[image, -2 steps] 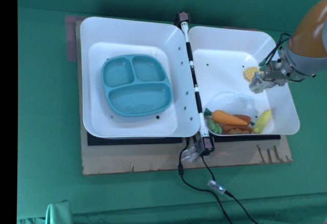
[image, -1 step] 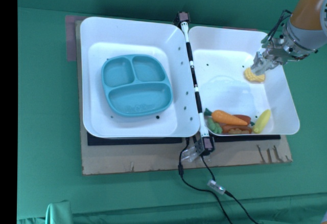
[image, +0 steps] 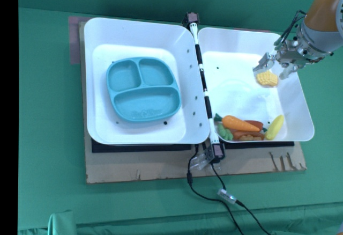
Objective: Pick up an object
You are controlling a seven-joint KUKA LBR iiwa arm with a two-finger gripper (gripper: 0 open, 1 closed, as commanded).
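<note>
- The thing I'm after looks like a little toy corn piece [image: 267,79], yellow with a bumpy kernel texture, short and chunky. It's lying on the floor of the right bin [image: 241,46], up toward that bin's far right part.
- My tool [image: 276,67] is right over the corn, hanging off the grey arm with the orange band [image: 327,3]. Its two fingers are spread apart, one [image: 263,61] at the corn's near-left edge and the other at its right. I can't tell if either one actually touches it, and the corn isn't pinched between them as far as I can see.
- Along the near edge of the right bin, well away from the corn, there's a small pile: an orange carrot [image: 240,124], something red behind it, some green bits, and a yellow banana-looking piece [image: 274,127] at the right end.
- The left bin [image: 107,32] has a teal divided plate [image: 143,89] with three compartments.
- Both bins sit on a cardboard sheet [image: 134,169] on the green counter [image: 53,94].
- No readable writing or logos anywhere, too small to make out.
</note>
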